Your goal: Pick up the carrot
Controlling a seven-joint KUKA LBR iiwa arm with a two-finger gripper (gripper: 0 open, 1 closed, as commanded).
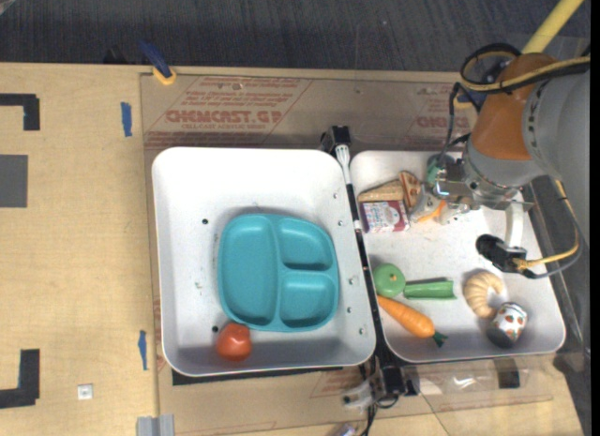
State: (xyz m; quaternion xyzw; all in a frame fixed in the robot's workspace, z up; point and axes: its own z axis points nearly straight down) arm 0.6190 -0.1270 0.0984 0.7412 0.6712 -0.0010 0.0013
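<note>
Step in hand, as judged: approach, not yet grasp. The gripper sits low over the far part of the right bin, beside a small carton and a brown wedge-shaped item; a bit of orange shows just beside it, identity unclear. Whether the gripper is spread or pressed together cannot be told from this angle. The carrot lies free on the bin floor, well apart from the gripper, toward the near edge and slightly toward the left bin, tilted with its green stub pointing near-right. Nothing is seen between gripper and carrot except a green-handled piece. Next move calls for a lift, a traverse to the near side, and alignment across the carrot's narrow axis before descent. Count: one carrot, one carton, one wedge, one green piece, one croissant-like item, one silver-and-red ball, one teal tray, one tomato, two bins.
</note>
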